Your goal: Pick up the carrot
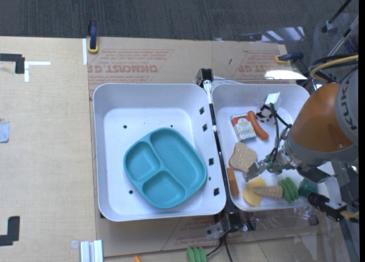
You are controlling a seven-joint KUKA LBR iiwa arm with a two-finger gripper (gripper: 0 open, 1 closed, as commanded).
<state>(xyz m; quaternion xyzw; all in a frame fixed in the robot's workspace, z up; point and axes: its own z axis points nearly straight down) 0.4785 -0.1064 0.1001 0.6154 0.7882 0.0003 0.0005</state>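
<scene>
teal tray (165, 166) | white bins (108, 141) | orange carrot (232, 181) | tan bread (243, 157) | green toy (288, 189)

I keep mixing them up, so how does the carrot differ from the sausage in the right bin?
The carrot is orange and lies against the right bin's left wall, near its front; the sausage is redder and lies farther back, beside a small packet. The carrot looks thinner and runs nearly straight front to back, while the sausage lies on a diagonal. Both are slim, elongated toy foods lying flat.
</scene>
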